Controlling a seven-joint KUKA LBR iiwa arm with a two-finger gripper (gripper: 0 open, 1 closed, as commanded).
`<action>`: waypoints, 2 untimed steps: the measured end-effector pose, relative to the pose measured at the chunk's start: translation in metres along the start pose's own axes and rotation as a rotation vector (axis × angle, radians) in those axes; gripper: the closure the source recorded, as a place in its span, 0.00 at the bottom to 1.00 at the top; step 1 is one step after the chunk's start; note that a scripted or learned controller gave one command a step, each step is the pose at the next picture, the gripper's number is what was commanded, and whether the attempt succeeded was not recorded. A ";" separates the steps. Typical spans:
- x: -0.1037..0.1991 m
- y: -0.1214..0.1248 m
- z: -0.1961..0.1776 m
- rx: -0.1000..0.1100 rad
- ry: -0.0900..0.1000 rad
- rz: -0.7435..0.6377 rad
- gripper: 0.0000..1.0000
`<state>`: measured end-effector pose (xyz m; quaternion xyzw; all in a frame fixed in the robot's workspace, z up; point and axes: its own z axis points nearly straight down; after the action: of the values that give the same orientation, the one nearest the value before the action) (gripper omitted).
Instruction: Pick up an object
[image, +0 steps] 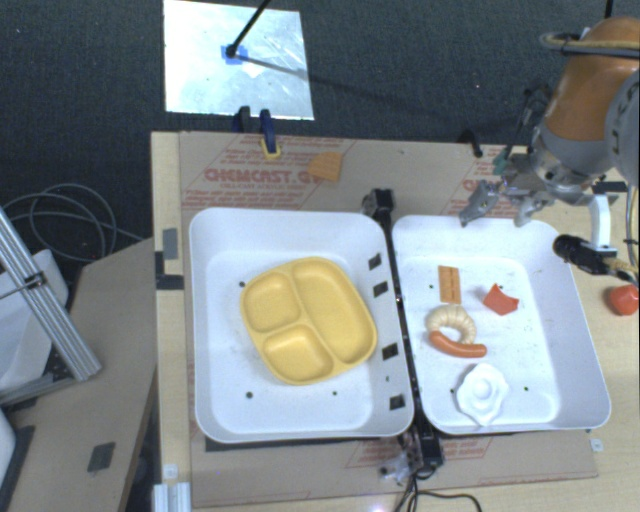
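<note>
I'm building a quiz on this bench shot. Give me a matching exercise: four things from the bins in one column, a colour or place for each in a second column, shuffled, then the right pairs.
Things:
1. divided plate
2. sausage
3. fried egg toy
4. wafer

Descriptions:
A. white, nearest the right bin's front edge
B. yellow, alone in the left bin
C. tan rectangle, farthest back of the four
D. orange-red, lying just in front of the croissant

Pairs: 1-B, 2-D, 3-A, 4-C
</note>
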<state>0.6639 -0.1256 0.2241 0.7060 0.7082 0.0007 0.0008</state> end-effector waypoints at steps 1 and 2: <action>0.004 -0.046 0.147 0.009 0.002 0.002 0.00; 0.003 -0.041 0.128 -0.003 -0.001 0.001 1.00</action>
<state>0.6230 -0.1225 0.0958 0.7064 0.7078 0.0014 0.0020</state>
